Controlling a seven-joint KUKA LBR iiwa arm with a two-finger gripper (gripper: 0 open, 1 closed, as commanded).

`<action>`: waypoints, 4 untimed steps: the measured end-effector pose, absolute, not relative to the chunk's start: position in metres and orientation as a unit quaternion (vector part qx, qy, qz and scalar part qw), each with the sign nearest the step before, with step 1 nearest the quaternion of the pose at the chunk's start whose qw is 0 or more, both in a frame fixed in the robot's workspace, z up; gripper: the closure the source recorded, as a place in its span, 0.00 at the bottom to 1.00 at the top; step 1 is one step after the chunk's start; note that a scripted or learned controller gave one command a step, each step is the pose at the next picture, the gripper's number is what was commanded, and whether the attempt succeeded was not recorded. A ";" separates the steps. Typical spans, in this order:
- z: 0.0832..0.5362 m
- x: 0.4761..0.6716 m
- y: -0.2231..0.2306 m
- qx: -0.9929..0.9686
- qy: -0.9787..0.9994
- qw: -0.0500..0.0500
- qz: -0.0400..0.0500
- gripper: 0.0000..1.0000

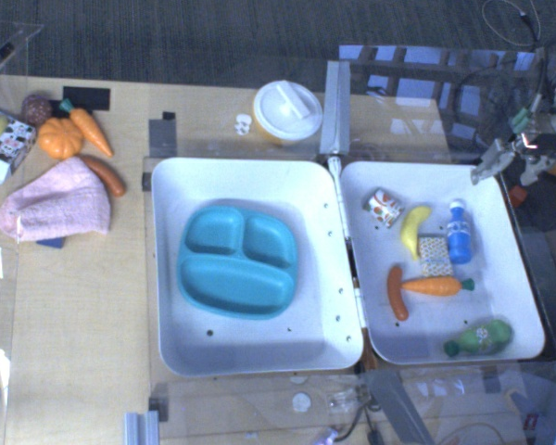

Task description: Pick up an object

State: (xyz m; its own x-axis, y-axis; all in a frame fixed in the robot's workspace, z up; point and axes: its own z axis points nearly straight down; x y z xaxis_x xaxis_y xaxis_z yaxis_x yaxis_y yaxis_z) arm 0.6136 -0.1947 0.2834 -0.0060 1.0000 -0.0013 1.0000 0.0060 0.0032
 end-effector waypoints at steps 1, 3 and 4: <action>0.131 0.625 -0.185 0.643 0.766 0.000 0.000 0.00; 0.088 0.618 -0.141 0.603 0.798 0.003 0.002 0.00; 0.088 0.630 -0.095 0.628 0.778 0.004 0.003 0.00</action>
State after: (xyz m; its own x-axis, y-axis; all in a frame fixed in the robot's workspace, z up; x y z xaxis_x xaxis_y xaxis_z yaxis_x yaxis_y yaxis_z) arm 0.6303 -0.0948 0.0883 -0.2121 0.9773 -0.0028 0.9772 0.2121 0.0102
